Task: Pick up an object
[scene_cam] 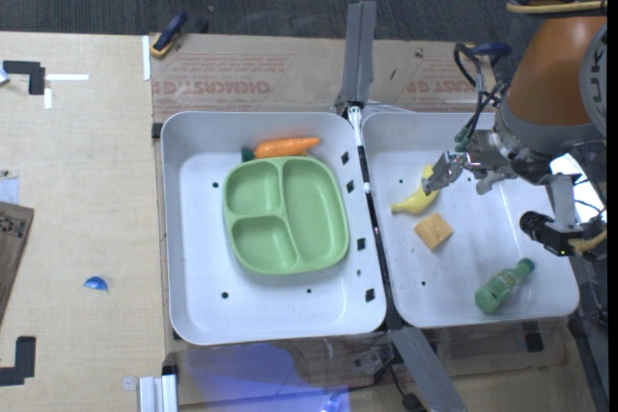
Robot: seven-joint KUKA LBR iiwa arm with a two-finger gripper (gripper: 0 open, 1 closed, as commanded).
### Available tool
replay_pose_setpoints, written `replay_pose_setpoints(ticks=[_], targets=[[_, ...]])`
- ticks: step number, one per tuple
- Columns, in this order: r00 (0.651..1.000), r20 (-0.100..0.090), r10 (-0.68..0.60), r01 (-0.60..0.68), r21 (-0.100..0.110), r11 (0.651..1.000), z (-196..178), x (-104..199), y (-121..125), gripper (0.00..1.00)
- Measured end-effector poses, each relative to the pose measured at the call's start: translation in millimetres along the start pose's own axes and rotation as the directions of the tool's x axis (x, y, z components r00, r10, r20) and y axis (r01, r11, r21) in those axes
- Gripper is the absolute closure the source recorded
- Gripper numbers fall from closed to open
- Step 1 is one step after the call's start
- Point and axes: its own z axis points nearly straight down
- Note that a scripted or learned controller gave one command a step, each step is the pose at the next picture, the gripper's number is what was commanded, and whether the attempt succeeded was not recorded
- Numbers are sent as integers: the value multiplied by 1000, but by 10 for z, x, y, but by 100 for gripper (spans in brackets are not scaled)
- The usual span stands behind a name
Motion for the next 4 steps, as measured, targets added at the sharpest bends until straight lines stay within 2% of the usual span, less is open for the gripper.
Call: replay_pose_setpoints(ticks=[1, 2, 3, 4], targets=[[989, 0, -147, 147, -3, 989, 1011, -23, -88, 0], [990, 0, -142, 142, -1, 990, 933, -38, -93, 100], [975, 0, -224, 224, -1, 975, 958, -251, -206, 100], [990, 1, -142, 142, -3, 990, -175, 216, -429, 100]])
